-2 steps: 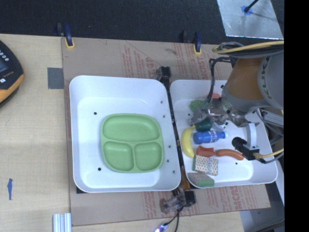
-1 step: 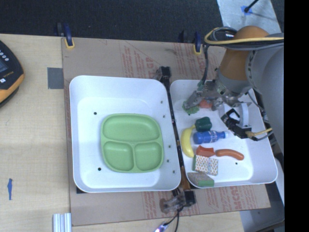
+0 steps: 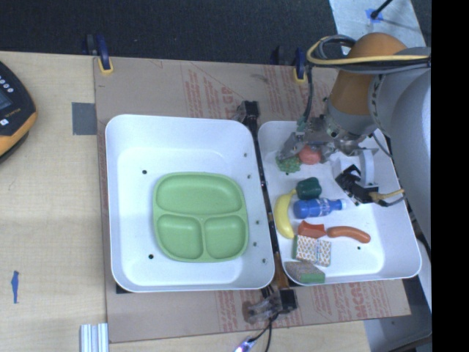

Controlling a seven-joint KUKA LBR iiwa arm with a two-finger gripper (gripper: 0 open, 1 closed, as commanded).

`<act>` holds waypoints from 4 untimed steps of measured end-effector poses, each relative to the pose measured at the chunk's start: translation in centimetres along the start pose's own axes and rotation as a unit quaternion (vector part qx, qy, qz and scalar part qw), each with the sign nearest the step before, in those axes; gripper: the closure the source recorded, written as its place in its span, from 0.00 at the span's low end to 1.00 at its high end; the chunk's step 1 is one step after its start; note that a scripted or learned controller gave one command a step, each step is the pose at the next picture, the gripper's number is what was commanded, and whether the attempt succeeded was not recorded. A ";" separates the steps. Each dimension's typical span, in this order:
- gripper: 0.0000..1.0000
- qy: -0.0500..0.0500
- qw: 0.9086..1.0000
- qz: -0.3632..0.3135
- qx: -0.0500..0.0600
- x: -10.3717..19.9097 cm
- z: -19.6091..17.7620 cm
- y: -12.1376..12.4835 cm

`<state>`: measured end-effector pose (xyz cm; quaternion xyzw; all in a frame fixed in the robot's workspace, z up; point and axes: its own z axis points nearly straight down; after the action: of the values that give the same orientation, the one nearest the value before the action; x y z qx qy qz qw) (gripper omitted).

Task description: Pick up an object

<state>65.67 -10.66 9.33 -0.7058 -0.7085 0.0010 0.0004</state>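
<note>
My gripper (image 3: 299,147) hangs low over the far left corner of the right bin (image 3: 396,259). It is right beside a small red object (image 3: 312,155) with a green leafy piece (image 3: 289,164). Whether it touches or holds either is unclear from this angle. Below them in the same bin lie a dark green piece (image 3: 308,188), a blue bottle (image 3: 316,208), a yellow banana (image 3: 283,215), an orange-red sausage-shaped item (image 3: 346,233), a checkered packet (image 3: 313,251) and a pale green item (image 3: 308,274).
The left bin (image 3: 124,152) holds a light green divided plate (image 3: 199,216). The arm's grey body and orange band (image 3: 366,72) cover the right bin's far right side. A black cable clip (image 3: 353,184) hangs off the wrist. A yellow-black device (image 3: 11,116) lies at the bench's left edge.
</note>
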 end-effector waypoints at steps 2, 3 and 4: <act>1.00 0.001 1.000 -0.001 -0.001 8.9 -10.0 -3.0; 0.00 0.000 1.000 0.000 0.001 8.8 -9.9 -3.1; 0.00 0.000 1.000 0.001 -0.001 0.8 0.0 -3.6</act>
<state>62.09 -9.86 9.32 -0.7063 -0.7080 0.0008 -0.0004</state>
